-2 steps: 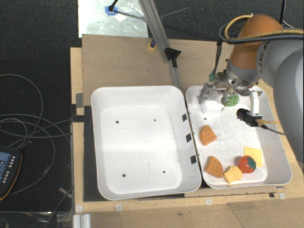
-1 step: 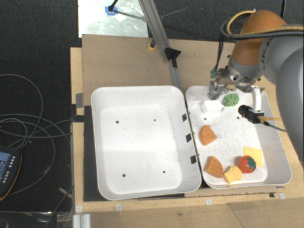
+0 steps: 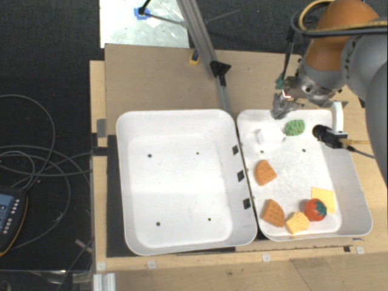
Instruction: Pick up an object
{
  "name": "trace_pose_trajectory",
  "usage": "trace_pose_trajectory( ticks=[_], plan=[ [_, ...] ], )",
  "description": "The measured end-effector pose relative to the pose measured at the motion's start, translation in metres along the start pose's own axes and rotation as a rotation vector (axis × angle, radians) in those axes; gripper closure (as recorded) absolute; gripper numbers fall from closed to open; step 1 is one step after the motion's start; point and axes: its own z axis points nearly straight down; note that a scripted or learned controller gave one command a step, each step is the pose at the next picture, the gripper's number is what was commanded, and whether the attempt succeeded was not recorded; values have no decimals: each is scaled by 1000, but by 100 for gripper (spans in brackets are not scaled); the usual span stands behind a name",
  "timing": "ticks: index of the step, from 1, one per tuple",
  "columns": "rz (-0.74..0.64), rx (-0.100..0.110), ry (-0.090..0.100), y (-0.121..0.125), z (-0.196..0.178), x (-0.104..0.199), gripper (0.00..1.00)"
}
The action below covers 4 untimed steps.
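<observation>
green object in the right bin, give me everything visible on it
The green object is small, roundish and bumpy-textured, like a toy vegetable, possibly broccoli or lettuce; the material is too small to tell. It lies at the far end of the right bin, apart from the orange and yellow pieces nearer the camera. The gripper hangs just beside it at its left; contact is unclear.

from my station i saw two white bins, the left bin [image 3: 176, 180] speckled with a few dark dots, the right bin [image 3: 351, 214] the same white. at its far edge lay a green bumpy piece [image 3: 295, 127]. near its middle sat an orange waffle-patterned piece [image 3: 265, 173], another orange one [image 3: 273, 213] by its near edge. a yellow grid-marked wedge [image 3: 297, 223], a red tomato with a green top [image 3: 315, 210] and a plain yellow block [image 3: 324, 196] sat toward its near right corner. the arm [image 3: 364, 59] was grey, its band [image 3: 333, 26] orange. the bench [image 3: 157, 77] was brown.
</observation>
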Motion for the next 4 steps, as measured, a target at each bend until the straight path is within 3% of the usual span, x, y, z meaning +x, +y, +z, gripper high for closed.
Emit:
trace_pose_trajectory(
  ticks=[1,2,4],
  plan=[
    [-1,-3,-1,6,-65,-2,100],
    [-2,1,-1,7,-94,-3,100],
    [-7,8,2,-44,-86,100,100]
  ],
)
